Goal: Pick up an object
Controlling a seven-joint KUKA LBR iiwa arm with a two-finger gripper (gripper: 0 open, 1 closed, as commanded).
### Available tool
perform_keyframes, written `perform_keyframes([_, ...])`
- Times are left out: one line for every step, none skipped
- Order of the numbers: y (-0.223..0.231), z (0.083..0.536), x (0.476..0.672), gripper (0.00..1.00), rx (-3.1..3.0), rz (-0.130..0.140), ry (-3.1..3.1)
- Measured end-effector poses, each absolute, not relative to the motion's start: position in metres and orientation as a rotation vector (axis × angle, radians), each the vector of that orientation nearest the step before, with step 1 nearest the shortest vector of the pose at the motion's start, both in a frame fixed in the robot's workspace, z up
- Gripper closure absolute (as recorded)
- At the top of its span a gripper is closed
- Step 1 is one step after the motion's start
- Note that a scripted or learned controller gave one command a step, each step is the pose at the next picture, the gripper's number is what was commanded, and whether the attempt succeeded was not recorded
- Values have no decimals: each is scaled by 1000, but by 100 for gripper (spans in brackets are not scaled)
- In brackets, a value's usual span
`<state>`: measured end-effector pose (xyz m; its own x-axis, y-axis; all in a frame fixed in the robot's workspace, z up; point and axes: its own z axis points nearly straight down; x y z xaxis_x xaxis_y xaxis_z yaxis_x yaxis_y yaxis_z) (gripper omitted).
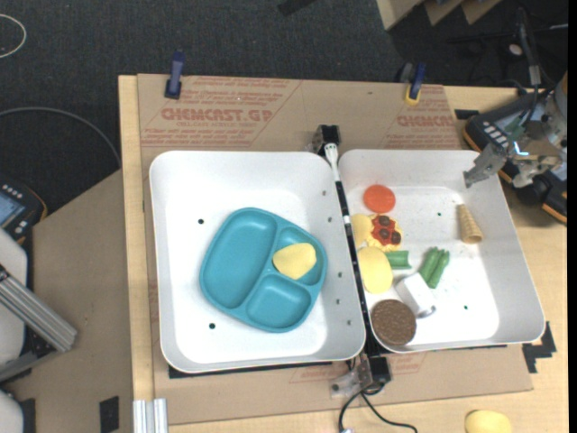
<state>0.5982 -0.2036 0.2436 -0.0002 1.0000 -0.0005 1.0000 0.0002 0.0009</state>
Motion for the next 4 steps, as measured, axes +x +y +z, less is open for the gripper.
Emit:
perform_keyframes([-157, 121, 517, 0, 2235, -11, 2234])
perform_keyframes([-65, 188, 501, 0, 2210, 10, 2232])
perform_keyframes([-95, 174, 478, 0, 2229, -4, 2220])
perform_keyframes([-94, 185, 480, 100, 2221, 1, 2220])
